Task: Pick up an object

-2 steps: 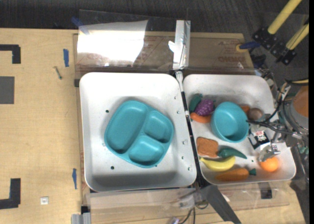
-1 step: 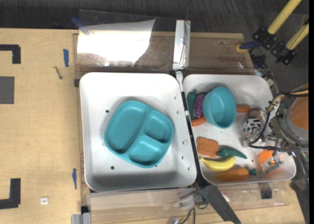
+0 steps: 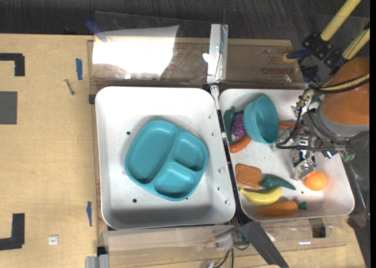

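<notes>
White plastic forms two shallow bins side by side on the bench; the left bin (image 3: 111, 108) carries a teal divided plate (image 3: 167, 158) with three compartments, lying near its middle; the right bin (image 3: 343, 199) carries a cluster of toy foods and a dish; the grey arm (image 3: 346, 99) with its orange band reaches over that bin's right edge; the gripper (image 3: 304, 164) hangs low near the right edge, just above an orange (image 3: 316, 181), and whether it is spread or pressed together cannot be told, nor does anything show between its tips; a teal bowl (image 3: 262, 119) rests tilted toward the far left corner; beside it, against the left wall, lie purple grapes (image 3: 238, 127); along the near edge lie a banana (image 3: 261, 196) and a carrot (image 3: 279, 207); a brown slice of bread (image 3: 248, 174) sits near the left wall.
</notes>
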